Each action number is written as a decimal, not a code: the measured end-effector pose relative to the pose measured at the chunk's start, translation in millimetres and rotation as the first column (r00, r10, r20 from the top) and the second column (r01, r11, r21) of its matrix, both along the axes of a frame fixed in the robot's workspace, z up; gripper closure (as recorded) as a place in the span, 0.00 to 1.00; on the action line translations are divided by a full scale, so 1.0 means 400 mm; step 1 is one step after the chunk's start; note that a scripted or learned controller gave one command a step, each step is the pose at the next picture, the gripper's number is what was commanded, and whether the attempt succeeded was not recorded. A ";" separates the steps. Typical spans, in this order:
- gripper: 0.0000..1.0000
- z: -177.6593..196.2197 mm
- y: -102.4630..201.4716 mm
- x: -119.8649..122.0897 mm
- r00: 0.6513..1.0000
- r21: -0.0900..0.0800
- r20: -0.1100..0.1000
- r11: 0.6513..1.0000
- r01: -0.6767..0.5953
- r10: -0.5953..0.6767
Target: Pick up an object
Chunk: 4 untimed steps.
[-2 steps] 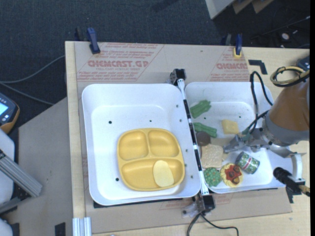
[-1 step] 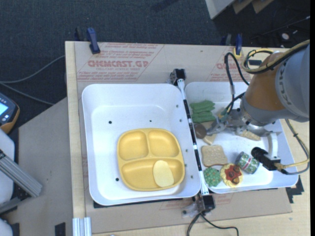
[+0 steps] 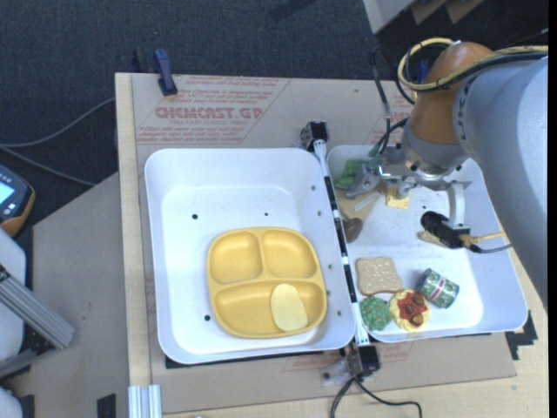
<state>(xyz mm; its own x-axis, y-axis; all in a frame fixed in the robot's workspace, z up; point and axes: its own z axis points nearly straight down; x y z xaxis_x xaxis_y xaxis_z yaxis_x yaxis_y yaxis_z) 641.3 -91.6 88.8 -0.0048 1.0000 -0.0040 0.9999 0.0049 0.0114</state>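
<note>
Bench, two white bins | gripper point(image 3: 380, 174) low over right bin's point(image 3: 500, 307) far-left corner, clenched or released: cannot tell | bread slice point(image 3: 379, 274) near centre: likely light, soft, flat; pinch across edges.

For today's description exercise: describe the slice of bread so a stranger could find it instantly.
Start at the right-hand white bin. Along its near side lies a cluster of toy food; the slice of bread is the flat, speckled tan square nearest the divider, just above the green leafy piece, whereas its neighbours are colourful.
</note>
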 end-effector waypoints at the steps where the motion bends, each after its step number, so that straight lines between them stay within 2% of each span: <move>1: 1.00 0.032 -0.001 -0.001 1.000 0.000 0.005 1.000 0.003 -0.003; 2: 1.00 0.174 -0.052 -0.187 1.000 0.004 -0.013 1.000 0.009 -0.008; 3: 0.00 0.165 -0.047 -0.182 1.000 0.004 -0.013 1.000 0.005 -0.005; 4: 0.00 0.027 -0.030 -0.013 1.000 0.002 -0.007 1.000 0.005 -0.005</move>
<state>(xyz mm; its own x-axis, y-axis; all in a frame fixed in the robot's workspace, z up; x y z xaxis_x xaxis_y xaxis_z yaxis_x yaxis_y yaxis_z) 636.0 -103.4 99.7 -0.0002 1.0000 -0.0018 1.0000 0.0002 0.0043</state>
